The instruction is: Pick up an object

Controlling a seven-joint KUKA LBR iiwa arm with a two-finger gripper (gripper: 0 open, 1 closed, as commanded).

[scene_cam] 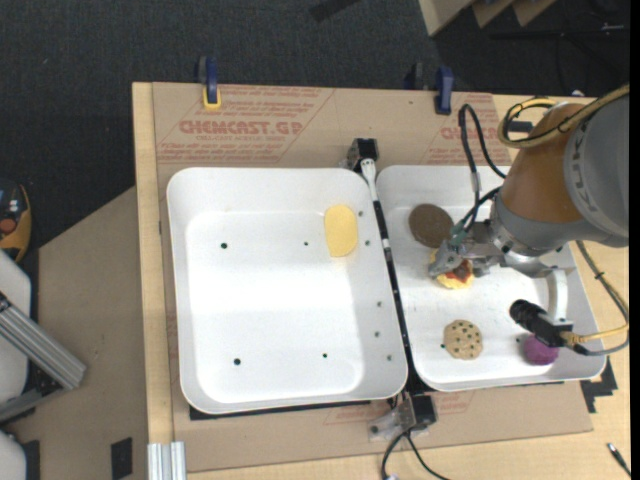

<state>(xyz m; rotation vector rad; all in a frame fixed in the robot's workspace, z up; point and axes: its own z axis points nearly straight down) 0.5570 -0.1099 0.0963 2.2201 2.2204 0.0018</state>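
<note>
Camera view: the claw point(455, 258) is lowered onto a small yellow and red toy point(453, 274) in the right white bin point(590, 363), at middle right. Whether the claw is clenched cannot be told. The toy is judged light and should be pinched across its middle.

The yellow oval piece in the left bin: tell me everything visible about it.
The yellow oval piece is a pale yellow, smooth, matte, elongated slab with rounded ends, possibly foam or plastic. It lies flat on the floor of the left bin, long axis running roughly up and down the camera view, near that bin's upper right corner beside the wall shared with the right bin. Nothing else touches it; the gripper is over the right bin.
</note>
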